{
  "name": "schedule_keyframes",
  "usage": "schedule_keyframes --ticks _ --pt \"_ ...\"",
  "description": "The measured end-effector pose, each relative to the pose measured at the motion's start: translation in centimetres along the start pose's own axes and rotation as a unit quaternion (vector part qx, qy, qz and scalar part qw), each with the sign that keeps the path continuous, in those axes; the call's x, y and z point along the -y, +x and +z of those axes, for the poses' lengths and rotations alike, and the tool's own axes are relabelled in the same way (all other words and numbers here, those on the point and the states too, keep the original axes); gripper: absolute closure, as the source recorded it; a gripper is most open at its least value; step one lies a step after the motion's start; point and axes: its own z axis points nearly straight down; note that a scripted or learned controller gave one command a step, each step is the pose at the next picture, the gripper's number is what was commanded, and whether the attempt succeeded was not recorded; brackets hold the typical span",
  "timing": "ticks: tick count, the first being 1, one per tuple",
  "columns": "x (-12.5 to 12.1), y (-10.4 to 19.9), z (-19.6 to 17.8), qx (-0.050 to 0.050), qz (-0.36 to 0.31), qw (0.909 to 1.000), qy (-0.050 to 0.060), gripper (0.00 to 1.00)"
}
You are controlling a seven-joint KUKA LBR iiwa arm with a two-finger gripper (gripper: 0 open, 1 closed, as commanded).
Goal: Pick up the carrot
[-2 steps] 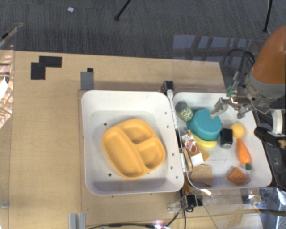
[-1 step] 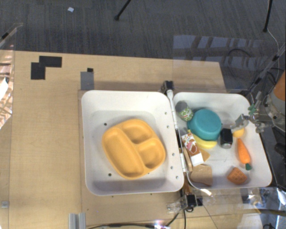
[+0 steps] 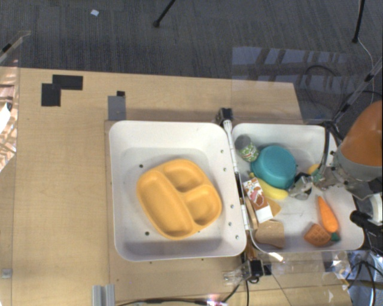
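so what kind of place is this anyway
Probably a robotics lab test bench: two shallow white plastic bins side by side on a wooden bench, toy food like the orange plastic carrot, and a grey-and-orange robot arm.

no readable text, small printed carton point(image 3: 257, 198) label too blurred to read

Robotics lab: wooden bench point(image 3: 60, 197), two white bins point(image 3: 119, 179), loose cables point(image 3: 335, 77), stand legs point(image 3: 164, 15) on carpet.

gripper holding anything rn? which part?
Cannot tell. The gripper sits beside the teal bowl, its tips too blurred to read. The carrot lies apart from it on the bin floor.
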Motion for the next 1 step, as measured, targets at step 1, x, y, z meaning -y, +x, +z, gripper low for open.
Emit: schedule_keyframes --ticks 1 --pt "5.05 0.54 -0.12 0.001 -0.046 0.9989 -0.001 0.00"
